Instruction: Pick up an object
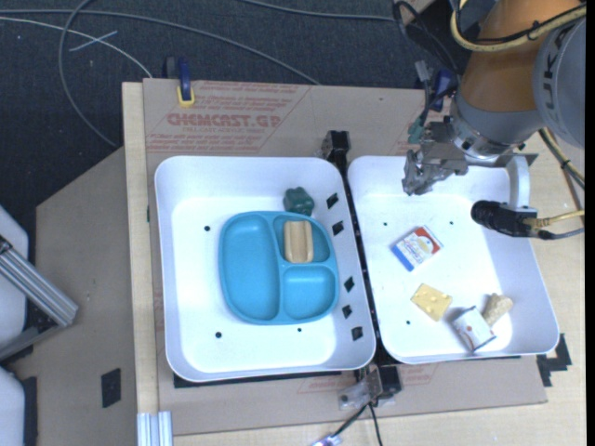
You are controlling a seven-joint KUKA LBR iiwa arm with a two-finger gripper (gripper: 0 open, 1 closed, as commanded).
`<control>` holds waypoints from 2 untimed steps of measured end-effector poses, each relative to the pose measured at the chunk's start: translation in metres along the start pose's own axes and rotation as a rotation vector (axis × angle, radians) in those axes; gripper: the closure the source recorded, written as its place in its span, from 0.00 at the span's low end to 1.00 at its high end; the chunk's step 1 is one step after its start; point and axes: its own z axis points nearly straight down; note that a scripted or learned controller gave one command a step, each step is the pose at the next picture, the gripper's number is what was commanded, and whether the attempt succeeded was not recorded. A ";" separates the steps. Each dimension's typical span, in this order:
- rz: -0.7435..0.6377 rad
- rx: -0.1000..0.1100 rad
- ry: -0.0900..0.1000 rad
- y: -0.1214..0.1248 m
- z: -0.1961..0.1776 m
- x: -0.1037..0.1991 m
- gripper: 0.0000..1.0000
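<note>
Nearest candidate for you is the small white, red and blue packet [416, 247], lying flat mid-way in the right-hand shallow white bin [521, 342], its long axis slanted. Your gripper [418, 182] hovers near that bin's far edge, so the packet lies just toward the camera from it; you cannot tell its opening from here, and nothing is visibly held.

A robotics lab test bench: two shallow white bins [358, 249] sit side by side on a plywood board [232, 105] stamped with red lettering, held at its far edge by a blue-and-yellow clamp [185, 80]. Loose cables [121, 26] trail over dark carpet beyond the board, an aluminium rail [33, 282] stands off its left side, and the grey-and-orange industrial arm [516, 54] leans over the board's right end.
</note>
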 end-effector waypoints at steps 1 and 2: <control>0.000 -0.002 -0.001 0.002 -0.004 0.051 1.00; 0.000 0.003 0.000 0.000 0.014 0.112 1.00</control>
